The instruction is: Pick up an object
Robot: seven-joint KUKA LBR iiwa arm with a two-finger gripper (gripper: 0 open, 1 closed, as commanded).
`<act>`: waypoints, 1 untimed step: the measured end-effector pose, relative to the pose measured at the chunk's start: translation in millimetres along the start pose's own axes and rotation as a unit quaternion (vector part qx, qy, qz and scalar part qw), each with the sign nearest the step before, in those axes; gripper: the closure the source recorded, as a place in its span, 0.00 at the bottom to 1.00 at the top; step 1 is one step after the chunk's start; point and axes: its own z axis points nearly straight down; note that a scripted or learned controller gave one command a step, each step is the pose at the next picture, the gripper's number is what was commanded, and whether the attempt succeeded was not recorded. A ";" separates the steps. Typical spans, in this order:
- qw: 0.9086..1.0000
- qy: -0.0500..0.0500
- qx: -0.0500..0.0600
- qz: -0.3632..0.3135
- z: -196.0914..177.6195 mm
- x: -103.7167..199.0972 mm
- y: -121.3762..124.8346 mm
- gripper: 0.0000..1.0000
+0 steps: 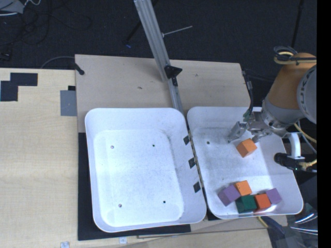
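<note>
The grey arm [302,99] with its orange band comes in from the right side, over the right bin [220,119]. Its pincer [247,133] hangs low in the top half of that bin. The metal fingers [237,132] are spread out wide. An orange block [246,147] sits just under the fingers, tilted like a diamond. It looks close to the fingers, but I cannot tell if they grip it or only touch it.

More blocks sit in a bunch near the front edge of the right bin. There is a purple block [228,195], a second orange block [243,188], a green block [246,204], a red-orange block [262,201] and another purple block [273,195]. They are packed close, touching each other. This bunch is well apart from the block by the pincer.

The middle and left part of the right bin is bare white, so there is room there.

The left bin [101,120] has a wide white floor with a few small dark dots. The two bins touch along the middle, where black clips [192,162] sit. A long metal bar [155,40] leans over the tan tabletop [124,81] behind the bins.
</note>
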 end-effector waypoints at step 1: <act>1.000 -0.001 -0.001 0.001 27.8 14.2 -27.7 0.00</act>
